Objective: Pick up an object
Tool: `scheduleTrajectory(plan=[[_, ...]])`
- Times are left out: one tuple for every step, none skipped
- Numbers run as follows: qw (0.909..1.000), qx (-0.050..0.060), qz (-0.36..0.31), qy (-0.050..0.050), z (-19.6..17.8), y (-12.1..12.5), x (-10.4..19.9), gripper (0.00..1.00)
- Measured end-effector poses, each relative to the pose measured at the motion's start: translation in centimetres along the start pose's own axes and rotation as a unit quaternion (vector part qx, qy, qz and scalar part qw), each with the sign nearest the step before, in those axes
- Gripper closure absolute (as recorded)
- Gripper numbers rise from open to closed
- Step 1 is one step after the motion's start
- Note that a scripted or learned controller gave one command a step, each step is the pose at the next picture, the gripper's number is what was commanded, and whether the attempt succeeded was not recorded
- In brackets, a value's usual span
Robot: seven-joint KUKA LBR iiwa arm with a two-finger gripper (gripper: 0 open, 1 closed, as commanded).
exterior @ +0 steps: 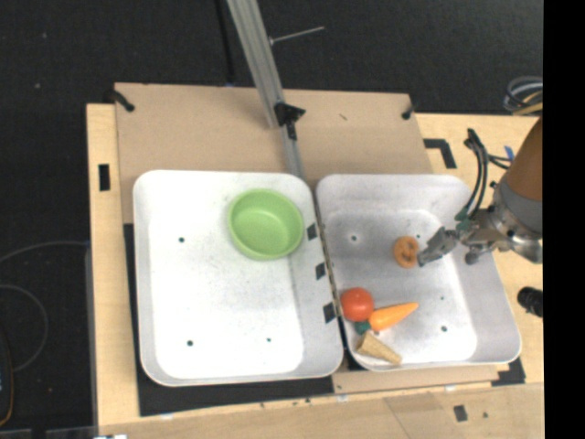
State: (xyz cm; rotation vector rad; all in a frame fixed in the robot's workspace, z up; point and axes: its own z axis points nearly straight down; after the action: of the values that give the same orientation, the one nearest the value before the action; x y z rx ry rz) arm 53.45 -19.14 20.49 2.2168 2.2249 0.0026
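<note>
My bench (105,245) is a light wood top, with a tan board (366,122) laid flat across its back half. Two shallow white bins sit side by side on it, touching along the middle. The left bin (183,337) and the right bin (475,337) both rest on a dark mat (137,387) that peeks out along their front edges. A slanted metal rail (251,44) runs down to the board near the bins' seam.

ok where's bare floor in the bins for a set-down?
Left bin: free below and left of the green bowl. Right bin: free along the far edge. Crowded at its near-left corner: tomato, carrot, wedge. Tool beside the orange piece.
</note>
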Motion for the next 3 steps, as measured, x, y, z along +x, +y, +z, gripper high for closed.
scheduleTrajectory(plan=[[1.0, 0.0, 0.001, 0.0, 0.0, 0.0, 0.0, 0.0], [1.0, 0.003, 0.002, -0.001, 5.6, -0.3, -1.1, 0.0], [1.0, 0.0, 0.002, -0.001, 10.4, -0.3, -1.2, 0.0]])
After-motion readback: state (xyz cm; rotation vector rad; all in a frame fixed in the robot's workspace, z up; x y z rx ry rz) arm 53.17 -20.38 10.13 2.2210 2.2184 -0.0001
